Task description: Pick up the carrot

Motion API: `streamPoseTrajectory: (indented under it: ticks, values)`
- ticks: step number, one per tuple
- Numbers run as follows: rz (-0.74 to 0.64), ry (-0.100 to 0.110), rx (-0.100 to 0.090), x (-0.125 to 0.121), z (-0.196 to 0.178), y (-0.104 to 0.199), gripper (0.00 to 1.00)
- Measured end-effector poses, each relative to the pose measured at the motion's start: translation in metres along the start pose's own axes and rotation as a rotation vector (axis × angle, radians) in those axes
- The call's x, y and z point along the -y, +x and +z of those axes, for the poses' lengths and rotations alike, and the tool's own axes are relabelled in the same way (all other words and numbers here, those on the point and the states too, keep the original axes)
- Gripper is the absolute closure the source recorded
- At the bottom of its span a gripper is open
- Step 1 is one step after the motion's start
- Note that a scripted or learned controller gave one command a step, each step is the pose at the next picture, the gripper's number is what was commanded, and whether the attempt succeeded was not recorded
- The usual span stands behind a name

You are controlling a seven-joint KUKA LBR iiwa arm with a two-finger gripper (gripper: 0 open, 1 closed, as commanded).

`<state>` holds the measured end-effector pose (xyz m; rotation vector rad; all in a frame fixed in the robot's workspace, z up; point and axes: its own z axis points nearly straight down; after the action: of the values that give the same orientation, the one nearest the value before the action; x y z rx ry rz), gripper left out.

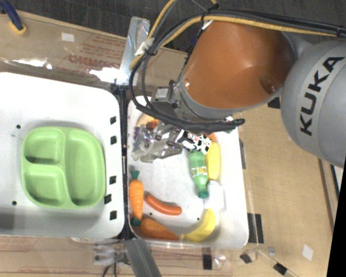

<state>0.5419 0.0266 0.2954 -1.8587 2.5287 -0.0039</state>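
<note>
The claw (159,142) hangs low in the top part of the right bin (243,212), under the arm's big orange band (238,63). Nobody can tell from here if it is spread or pressed together, because its shiny metal parts blur into one clump, and nothing can be seen pinched in it. The carrot (135,198) lies near the bottom left of the same bin, close to the wall between the two bins, and it is well apart from the claw. Things could go wrong here. A red sausage-like toy (163,205) lies just beside the carrot, and another orange toy (158,229) lies below it, so the claw might grab the wrong one or push them all together. The carrot is also so close to the wall that the claw might bump the wall or slip off. A yellow banana (206,226) curves along the bottom right, and a green bottle (198,173) and a yellow toy (213,161) sit just beside the claw, with a small black-and-white toy (198,143) touching its edge; these could get knocked as it moves. The left bin (1,106) holds a green tray (63,166). Both bins sit on the brown worktop (283,186).
</note>
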Motion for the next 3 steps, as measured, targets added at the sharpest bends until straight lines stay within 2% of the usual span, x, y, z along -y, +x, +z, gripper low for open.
streamPoseTrajectory:
  ticks: [1,2,3]
  values:
    - [0.149,-0.006,-0.003,-0.040,0.037,0.093,1.00]
    - [-0.060,-0.008,0.000,-0.057,0.105,0.022,1.00]
    - [-0.096,-0.003,-0.001,-0.030,0.104,0.126,1.00]
